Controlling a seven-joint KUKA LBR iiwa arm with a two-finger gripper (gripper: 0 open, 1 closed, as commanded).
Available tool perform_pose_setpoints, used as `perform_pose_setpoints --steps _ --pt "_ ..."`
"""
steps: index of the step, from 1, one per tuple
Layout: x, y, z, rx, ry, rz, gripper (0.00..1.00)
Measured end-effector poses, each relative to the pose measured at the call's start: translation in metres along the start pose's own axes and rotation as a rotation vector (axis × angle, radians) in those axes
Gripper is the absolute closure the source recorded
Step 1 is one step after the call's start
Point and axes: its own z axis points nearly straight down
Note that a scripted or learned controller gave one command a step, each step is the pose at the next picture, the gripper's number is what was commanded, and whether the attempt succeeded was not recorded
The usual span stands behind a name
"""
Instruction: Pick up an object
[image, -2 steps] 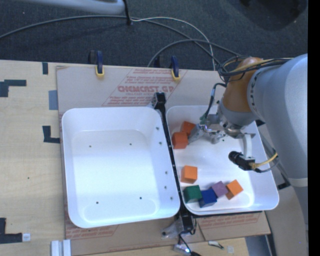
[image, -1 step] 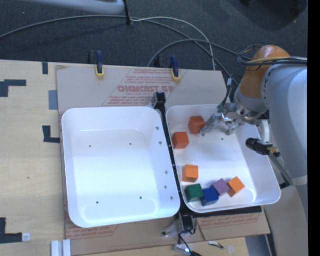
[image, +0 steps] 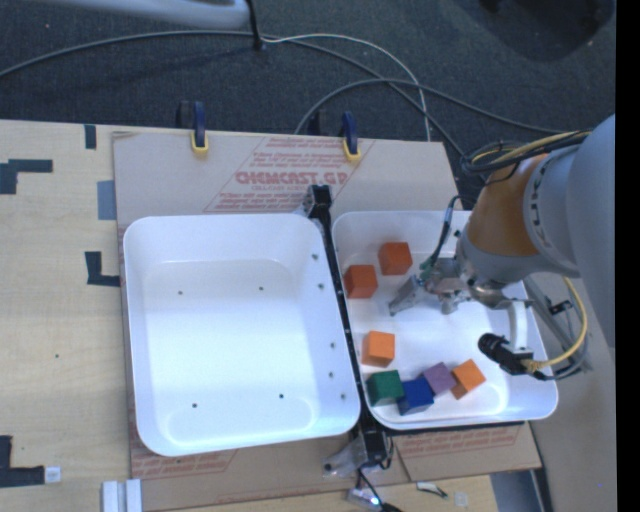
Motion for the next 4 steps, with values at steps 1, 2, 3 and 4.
perform_pose_setpoints --steps 1,2,3,4 --pt "0.043 -0.066 0.000 -0.001 0.000 0.000 0.00" --pt "0.018 0.015 -0.048 -0.007 -0.002 0.000 0.00" --pt "0.039 0.079 0.000 -0.006 -0.008 0.003 0.00" --pt "0.042 0.077 -0.010 -0.001 -0.002 0.001 1.00"
